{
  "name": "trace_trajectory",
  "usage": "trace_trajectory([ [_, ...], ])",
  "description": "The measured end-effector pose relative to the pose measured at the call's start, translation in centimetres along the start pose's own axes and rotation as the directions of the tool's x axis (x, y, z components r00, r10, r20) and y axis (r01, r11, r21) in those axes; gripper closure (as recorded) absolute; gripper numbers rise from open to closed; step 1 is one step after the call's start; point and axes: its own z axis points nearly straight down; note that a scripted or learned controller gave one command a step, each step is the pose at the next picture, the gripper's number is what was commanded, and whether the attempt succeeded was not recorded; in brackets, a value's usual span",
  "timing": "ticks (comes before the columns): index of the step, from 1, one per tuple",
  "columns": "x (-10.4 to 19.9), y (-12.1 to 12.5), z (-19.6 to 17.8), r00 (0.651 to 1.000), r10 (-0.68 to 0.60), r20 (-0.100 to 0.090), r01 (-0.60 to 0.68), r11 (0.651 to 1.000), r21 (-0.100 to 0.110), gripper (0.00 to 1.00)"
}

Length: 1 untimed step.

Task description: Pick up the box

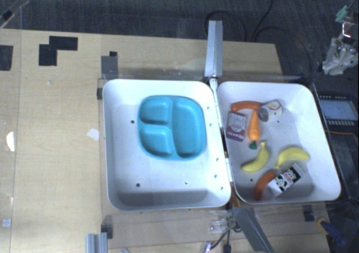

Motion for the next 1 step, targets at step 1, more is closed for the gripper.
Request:
trace_trajectory([
  [1,0.37,3.25,-0.08,0.995,0.1,0.001,-0.1,0.995,0.001,1.0],
])
